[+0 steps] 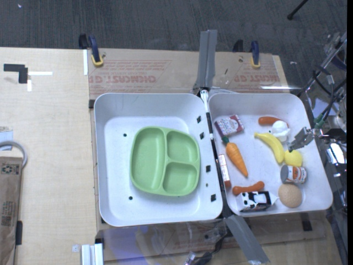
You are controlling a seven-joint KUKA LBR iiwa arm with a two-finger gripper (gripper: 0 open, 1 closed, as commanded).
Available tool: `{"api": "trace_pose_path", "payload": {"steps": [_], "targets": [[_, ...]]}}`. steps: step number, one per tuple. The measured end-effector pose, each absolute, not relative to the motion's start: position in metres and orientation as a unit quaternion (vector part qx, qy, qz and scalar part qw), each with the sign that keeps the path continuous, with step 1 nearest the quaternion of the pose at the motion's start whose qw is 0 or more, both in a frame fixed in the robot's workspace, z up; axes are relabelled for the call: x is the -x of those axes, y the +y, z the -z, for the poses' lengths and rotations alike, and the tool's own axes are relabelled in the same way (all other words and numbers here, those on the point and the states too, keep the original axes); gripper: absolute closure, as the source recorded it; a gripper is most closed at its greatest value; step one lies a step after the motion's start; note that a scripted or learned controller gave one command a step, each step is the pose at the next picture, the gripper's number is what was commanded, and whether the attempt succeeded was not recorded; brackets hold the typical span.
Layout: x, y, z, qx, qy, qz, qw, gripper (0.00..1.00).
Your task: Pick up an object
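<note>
Banana (271, 145) is the object I am watching, and it is lying in the right bin (314, 120), curving from the middle of the floor down toward the right wall. The gripper (300, 139) is hanging just beside its lower end, on the right, and nothing is sitting in its grasp; whether it is spread or closed I cannot tell (from my screen it is reading as a grey, slanted blur).

Just under the gripper a small yellow fruit (294, 159) is touching the banana's tip. Above the banana a white lump (280, 128) is resting against a red-orange sausage shape (268, 121). Below the yellow fruit a small can (293, 174) is standing, and under it a tan ball (290, 195) is sitting near the front wall.

Farther left, a carrot (237, 158) is lying at a slant, a dark red packet (229, 126) is lying above it, and a black-and-white carton (256, 201) is lying at the front.

In the left bin (102, 148) a green divided plate (165, 160) is sitting in the middle.
</note>
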State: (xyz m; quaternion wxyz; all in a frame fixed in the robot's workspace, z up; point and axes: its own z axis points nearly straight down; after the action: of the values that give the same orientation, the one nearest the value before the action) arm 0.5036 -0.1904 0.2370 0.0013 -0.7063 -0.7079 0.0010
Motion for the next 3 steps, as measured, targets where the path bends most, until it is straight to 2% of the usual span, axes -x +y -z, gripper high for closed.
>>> {"api": "trace_pose_path", "payload": {"steps": [1,2,3], "targets": [[-0.511,-0.215,-0.102,0.683,-0.73,0.0025,0.002,0.0],[-0.61,-0.21,-0.091,0.737,-0.676,0.0042,0.005,0.0],[-0.61,-0.212,-0.101,0.736,-0.677,0.003,0.003,1.0]]}}
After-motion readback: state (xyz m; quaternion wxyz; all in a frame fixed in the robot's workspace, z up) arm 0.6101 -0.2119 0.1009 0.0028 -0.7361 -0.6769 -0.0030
